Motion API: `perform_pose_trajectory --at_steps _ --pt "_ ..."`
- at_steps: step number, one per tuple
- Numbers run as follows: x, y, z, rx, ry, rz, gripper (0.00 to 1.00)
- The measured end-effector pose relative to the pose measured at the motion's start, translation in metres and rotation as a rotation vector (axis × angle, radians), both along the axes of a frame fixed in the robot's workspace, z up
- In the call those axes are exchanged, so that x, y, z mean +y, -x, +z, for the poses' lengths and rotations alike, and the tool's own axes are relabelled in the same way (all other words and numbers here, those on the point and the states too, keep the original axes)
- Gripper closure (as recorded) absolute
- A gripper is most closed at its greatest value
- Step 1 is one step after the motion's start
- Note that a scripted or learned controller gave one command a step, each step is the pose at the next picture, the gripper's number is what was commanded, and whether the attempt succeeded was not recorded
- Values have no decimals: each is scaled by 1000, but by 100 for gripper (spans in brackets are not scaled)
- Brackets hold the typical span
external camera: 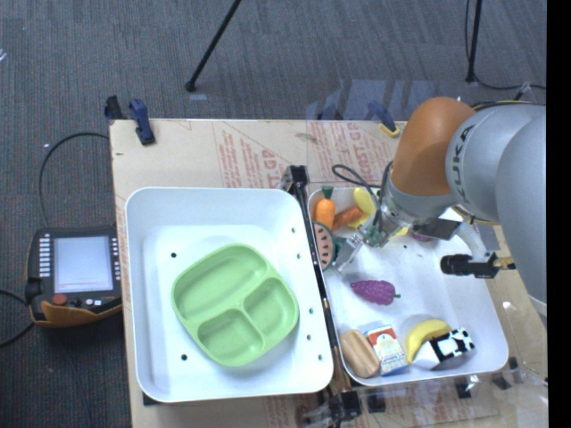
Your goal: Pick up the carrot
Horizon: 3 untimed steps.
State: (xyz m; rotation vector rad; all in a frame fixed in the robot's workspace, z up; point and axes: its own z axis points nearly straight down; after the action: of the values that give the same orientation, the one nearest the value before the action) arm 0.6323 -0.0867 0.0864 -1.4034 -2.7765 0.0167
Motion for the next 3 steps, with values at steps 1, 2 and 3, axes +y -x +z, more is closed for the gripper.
perform_pose_trajectory --at_steps 1,2,3 --pt "62 -14 105 -38 6 -262 0" --pt "-16 -8 9 -22 9 -187 0" --pt "-3 40 0 -27 5 -124 0"
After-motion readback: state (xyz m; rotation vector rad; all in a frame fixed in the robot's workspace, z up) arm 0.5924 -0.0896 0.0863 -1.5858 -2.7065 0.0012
